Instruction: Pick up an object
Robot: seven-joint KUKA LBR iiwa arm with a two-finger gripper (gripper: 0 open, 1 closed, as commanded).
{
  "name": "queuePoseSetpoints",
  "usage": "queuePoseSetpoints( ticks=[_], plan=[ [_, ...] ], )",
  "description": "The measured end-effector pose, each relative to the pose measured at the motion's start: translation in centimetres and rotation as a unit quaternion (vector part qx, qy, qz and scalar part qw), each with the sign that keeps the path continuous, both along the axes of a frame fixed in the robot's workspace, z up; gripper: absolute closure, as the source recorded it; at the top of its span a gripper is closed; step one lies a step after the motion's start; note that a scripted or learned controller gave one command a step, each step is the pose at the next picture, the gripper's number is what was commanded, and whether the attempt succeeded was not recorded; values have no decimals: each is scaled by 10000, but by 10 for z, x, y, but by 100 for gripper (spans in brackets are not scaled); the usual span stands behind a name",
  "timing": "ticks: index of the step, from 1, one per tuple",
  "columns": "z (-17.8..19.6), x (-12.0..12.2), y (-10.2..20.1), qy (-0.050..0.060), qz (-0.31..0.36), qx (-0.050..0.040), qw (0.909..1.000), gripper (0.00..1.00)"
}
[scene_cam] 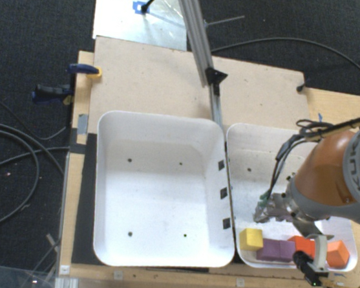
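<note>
Along the front wall of the right bin (247, 156) lie a yellow block (251, 238), a purple block (275, 250) and an orange block (338, 253), with a red-orange piece (302, 244) between the purple and orange ones. My gripper (264, 214) hangs low in the right bin, just above and behind the yellow block. The arm's grey and orange wrist (333, 172) covers the bin's right half. Nothing is visibly held.
The left bin (109, 164) sits beside the right one, sharing a divider with black clips (223, 192). A metal pole (199, 38) slants across the bench's back. A blue-and-yellow clamp (85, 70) grips the bench's left edge. Cables lie on the dark floor.
</note>
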State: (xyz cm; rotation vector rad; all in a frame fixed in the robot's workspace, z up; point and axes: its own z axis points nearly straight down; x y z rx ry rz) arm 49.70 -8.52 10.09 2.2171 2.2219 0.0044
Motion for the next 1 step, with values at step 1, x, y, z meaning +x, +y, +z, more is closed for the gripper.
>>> queuePoseSetpoints(
  ticks=[1],
  plan=[
    [94,18,20,-34,30,-2,10000,100]
  ],
)
